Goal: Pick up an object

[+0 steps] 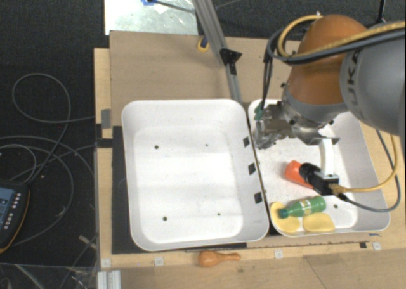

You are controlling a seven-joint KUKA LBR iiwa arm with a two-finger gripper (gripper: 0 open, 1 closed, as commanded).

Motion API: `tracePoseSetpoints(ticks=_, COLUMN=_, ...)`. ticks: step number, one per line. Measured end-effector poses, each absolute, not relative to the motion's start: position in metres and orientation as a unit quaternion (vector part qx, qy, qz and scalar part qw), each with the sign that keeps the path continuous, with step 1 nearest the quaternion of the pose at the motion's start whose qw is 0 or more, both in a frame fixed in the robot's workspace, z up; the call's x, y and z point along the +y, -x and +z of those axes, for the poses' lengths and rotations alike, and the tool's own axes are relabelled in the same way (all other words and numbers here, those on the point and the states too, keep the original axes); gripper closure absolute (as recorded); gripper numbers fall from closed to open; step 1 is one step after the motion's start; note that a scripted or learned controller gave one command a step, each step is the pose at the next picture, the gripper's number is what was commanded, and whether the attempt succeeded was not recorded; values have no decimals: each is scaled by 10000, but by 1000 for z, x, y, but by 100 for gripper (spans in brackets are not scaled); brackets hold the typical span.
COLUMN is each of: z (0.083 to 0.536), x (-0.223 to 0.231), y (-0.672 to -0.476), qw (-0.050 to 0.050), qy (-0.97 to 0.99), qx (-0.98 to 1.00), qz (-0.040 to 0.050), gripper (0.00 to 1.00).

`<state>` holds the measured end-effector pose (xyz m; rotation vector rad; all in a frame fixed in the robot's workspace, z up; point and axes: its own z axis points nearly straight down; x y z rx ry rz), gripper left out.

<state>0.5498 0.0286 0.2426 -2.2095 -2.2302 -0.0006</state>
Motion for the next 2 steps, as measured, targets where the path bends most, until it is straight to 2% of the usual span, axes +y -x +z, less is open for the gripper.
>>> tracePoseSetpoints(ticks=1, z=243, x=81, y=-541, qw=13, qy=7031, qx=-7111, qz=-7, gripper=100)
tracePoseSetpoints(ticks=2, z=244, x=78, y=-541, qw=2, qy=7059, qx=-7083, qz=-5, gripper=0)
